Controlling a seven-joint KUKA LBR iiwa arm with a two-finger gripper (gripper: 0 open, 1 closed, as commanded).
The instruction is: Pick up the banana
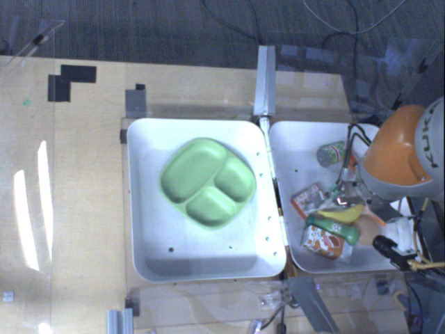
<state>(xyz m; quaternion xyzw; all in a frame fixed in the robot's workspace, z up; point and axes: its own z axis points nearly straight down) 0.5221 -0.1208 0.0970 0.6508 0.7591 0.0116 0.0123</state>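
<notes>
The claw (342, 199) sits over the banana (342, 214) in the right bin (300, 145); its state cannot be told. The banana looks light, soft and easily bruised. A gentle grip across its middle seems best.

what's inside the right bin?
Right bin holds a banana, a green item on an orange-and-white packet, a red-and-white packet and a can. The arm covers the bin's right part.

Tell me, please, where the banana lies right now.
The banana lies in the right bin, near its front, just under the gripper and above the green packet.
</notes>
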